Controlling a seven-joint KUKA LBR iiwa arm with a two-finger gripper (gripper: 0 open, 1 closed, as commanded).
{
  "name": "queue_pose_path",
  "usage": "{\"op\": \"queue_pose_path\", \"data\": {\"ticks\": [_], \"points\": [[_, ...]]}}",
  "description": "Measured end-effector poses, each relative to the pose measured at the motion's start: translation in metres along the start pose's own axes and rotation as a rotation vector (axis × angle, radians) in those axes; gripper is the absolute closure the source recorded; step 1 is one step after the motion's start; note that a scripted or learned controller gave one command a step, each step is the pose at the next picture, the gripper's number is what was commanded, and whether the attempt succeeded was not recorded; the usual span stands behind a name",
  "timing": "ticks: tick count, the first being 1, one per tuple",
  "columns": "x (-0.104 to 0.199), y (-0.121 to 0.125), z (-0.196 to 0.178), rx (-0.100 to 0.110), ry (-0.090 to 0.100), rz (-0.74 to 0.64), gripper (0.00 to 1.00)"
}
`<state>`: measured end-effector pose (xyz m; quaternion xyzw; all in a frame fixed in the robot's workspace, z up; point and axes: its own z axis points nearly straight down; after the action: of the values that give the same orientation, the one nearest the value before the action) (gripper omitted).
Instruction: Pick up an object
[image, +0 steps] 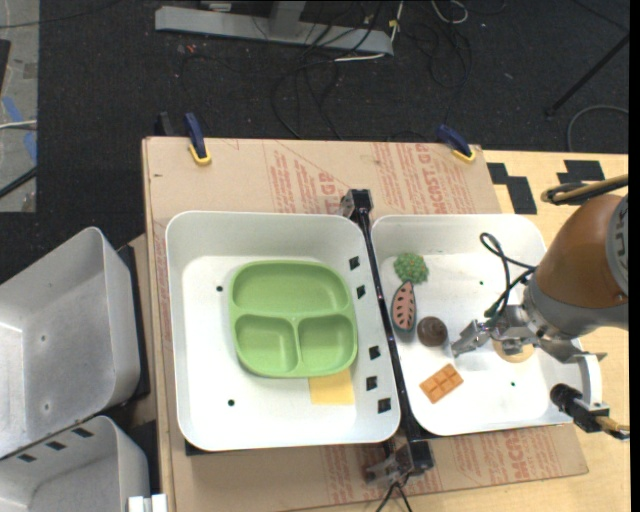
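Orange cracker (441, 383) lies near the claw (468, 342), whose spread I cannot tell.

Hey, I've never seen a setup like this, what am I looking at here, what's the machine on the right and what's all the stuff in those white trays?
This is one picture from a camera fixed above a bench, looking down at a slant. The grey and orange shape at the right is a robot arm; its end effector hangs low over the right bin. That bin holds a green broccoli-like piece, a watermelon slice, a dark brown ball and an orange cracker-like square, probably toy food. Nothing shows between its fingers. The left bin holds a green divided plate with a yellow square at its near edge.
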<state>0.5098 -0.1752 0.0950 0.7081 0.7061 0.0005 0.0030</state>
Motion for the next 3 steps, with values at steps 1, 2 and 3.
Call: {"op": "queue_pose_path", "data": {"ticks": [1, 2, 3], "points": [[0.001, 0.0, -0.009, 0.001, 0.002, 0.001, 1.0], [-0.007, 0.002, -0.054, 0.0, 0.001, -0.001, 1.0], [-0.01, 0.002, -0.097, -0.001, 0.001, -0.005, 1.0]]}}
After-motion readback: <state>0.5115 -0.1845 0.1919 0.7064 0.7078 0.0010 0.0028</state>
